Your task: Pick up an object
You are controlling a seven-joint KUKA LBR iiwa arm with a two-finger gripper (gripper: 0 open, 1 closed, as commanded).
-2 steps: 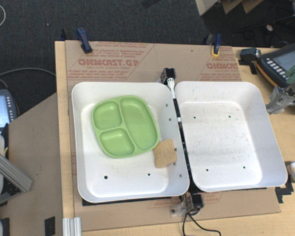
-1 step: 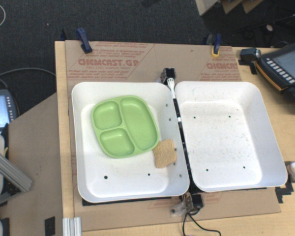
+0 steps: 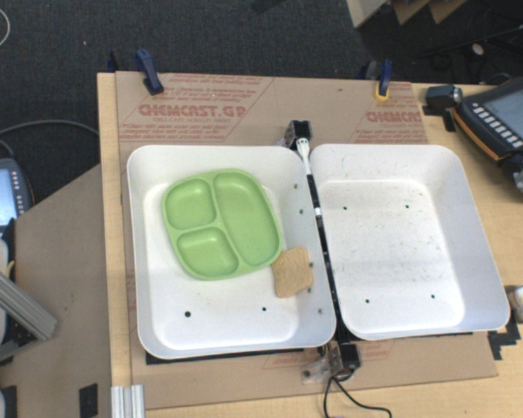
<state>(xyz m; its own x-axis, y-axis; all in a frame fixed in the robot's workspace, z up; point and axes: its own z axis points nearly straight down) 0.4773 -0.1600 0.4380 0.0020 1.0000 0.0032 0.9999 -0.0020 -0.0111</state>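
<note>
A green divided plate (image 3: 221,224) with three compartments lies flat in the left white bin (image 3: 157,320), toward its upper middle. A tan, roughly square piece that looks like a slice of bread or a sponge (image 3: 292,272) lies just below the plate's right corner, close to the bin's right wall.
The right white bin (image 3: 401,303) sits beside the left one, its floor speckled with small dark marks. Both bins rest on a brown board (image 3: 244,103) held by blue clamps (image 3: 148,70). A tablet-like device (image 3: 497,120) lies at the far right edge.
</note>
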